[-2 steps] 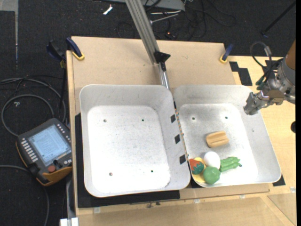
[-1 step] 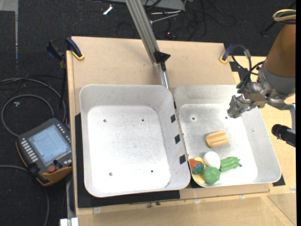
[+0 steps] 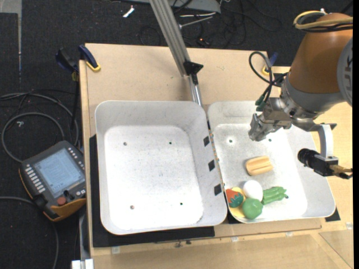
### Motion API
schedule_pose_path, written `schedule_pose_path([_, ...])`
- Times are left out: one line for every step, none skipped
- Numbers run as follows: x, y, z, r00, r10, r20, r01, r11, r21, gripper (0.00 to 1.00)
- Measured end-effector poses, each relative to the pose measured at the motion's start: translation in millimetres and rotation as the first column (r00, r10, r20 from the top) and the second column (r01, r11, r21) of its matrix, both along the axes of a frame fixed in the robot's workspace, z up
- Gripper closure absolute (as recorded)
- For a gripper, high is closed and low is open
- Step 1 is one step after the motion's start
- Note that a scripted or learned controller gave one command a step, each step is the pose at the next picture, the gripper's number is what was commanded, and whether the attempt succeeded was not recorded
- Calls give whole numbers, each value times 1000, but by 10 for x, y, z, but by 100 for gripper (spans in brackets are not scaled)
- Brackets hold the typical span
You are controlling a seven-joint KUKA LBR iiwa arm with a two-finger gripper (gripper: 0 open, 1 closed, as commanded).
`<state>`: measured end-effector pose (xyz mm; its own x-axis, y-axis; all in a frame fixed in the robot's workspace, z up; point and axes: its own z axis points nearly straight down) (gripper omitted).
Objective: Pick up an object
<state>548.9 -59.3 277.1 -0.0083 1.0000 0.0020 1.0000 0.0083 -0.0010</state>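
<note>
My gripper [image 3: 257, 133] hangs over the upper middle of the right bin [image 3: 224, 116], below the orange wrist band. A tan bread-roll piece [image 3: 258, 165] lies in that bin, a short way below the gripper and apart from it. Near the bin's front edge sits a cluster: a white egg-like ball [image 3: 252, 189], a green pepper-like toy [image 3: 274, 195], a round green toy [image 3: 252, 208] and a red and yellow piece [image 3: 235, 197]. Nothing shows between the gripper's tips.
The left bin [image 3: 148, 170] lies beside the right one, with black clips along the shared wall [image 3: 212, 161]. A slanted metal pole [image 3: 174, 32] crosses above the bench. A teach pendant [image 3: 53, 175] rests on the floor at left.
</note>
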Motion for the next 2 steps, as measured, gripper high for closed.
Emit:
schedule_pose_path([-7,516,-32,1000,-1,0,1,1000,-1,100])
schedule_pose_path([92,1077,-229,1000,-1,-2,1,1000,-1,100])
